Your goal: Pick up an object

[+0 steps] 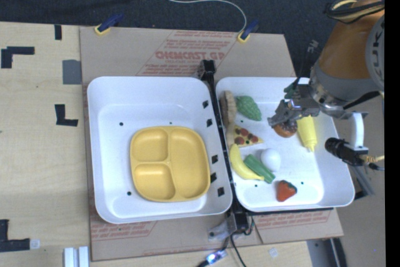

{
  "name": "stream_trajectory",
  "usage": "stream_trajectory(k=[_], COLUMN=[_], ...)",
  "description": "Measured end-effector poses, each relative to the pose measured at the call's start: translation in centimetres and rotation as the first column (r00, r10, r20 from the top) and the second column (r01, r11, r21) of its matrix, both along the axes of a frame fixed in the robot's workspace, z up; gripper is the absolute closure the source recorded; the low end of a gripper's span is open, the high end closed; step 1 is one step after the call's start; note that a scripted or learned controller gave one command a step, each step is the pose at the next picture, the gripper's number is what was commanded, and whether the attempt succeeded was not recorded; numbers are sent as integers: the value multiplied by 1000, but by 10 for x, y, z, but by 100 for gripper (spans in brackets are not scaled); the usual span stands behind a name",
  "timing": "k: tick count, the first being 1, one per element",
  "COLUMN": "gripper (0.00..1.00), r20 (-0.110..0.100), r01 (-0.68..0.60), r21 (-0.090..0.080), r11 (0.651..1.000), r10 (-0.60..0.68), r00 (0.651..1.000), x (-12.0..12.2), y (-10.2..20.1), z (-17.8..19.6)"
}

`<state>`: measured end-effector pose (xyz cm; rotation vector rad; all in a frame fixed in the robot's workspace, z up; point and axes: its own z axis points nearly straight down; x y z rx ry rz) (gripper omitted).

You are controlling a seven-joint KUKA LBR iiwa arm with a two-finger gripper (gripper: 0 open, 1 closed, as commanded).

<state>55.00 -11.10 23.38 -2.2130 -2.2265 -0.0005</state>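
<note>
My gripper (283,119) is low in the right bin (334,194), in its upper middle part. A small red-brown object (286,130) lies directly under its tip, partly hidden by it; whether it is gripped is unclear. A yellow bottle-shaped toy (307,133) lies just right of that object. Left of the gripper are a green leafy toy (249,107) and a pizza slice (246,136). Lower down lie a white ball (271,158), a banana (239,165), a green cucumber (259,169) and a red strawberry (285,191).
A brush (229,107) lies along the right bin's left wall. The left bin (106,103) holds a yellow divided plate (169,163). The arm comes in over the right bin's upper right corner.
</note>
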Motion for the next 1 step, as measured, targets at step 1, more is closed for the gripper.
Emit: stream_trajectory(k=[1], gripper=[100], r20=[-2], r01=[0], r21=[-1], r11=[1000], r10=[0], r00=[1000], x=[-17], y=[56], z=[1])
